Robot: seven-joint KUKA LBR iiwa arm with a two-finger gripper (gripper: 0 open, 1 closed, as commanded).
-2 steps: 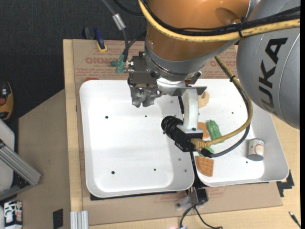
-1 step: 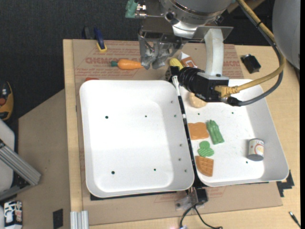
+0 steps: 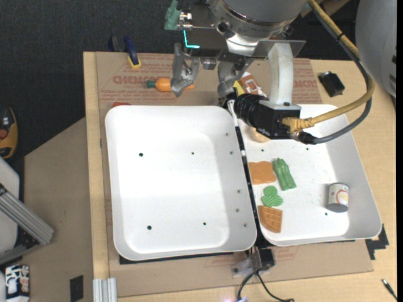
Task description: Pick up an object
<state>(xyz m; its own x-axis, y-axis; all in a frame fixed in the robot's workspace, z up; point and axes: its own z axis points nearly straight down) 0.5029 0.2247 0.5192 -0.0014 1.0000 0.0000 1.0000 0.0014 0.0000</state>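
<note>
Camera view, arm: the grey arm with its orange band is seen at the top of the frame, above the far rim where the two bins meet.
Camera view, gripper: the gripper (image 3: 201, 80) is raised above the far edge of the bins; two fingers are seen apart, one to the left and one to the right, with nothing between them.
Camera view, left bin: the left bin (image 3: 126, 131) is seen with bare white floor.
Camera view, right bin: the right bin (image 3: 359, 187) holds the candidates for picking.
Candidates: an orange slab (image 3: 261, 172), a green stick (image 3: 284, 174), a green leaf piece (image 3: 272, 197) and a waffle piece (image 3: 271, 218) are clustered near the divider, some touching; a small can (image 3: 338, 197) stands well apart near the right rim.
Stray item: a small carrot (image 3: 162, 85) lies on the cardboard just beside the left finger, outside both bins.
Recommended target: the can is judged the cleanest pick, being isolated.
Approach advice: a descent centred on the can with fingers kept wide is advised; closing only once both fingers straddle it.
Risk: the can may roll or tip if struck off-centre.
</note>
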